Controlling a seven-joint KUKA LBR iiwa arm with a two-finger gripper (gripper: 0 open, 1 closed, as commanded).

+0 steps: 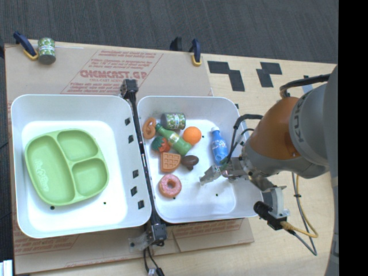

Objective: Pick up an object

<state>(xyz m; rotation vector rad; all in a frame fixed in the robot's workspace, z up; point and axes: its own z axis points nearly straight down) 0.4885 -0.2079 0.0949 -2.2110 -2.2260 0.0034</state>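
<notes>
Green and three-parted, a divided plate (66,167) lies alone in the left bin (23,111). In the right bin (190,209) toy food clusters toward the left wall: pink donut (170,185), waffle (169,161), orange ball (192,135). A blue bottle (218,145) lies lengthwise just above the gripper (210,174), nearest to it, I'd judge. Whether the pincer is open or closed, I cannot tell.

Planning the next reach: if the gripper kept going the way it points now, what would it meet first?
The gripper points left across the right bin; first in line looks like the brown piece, though depth is unclear.
</notes>
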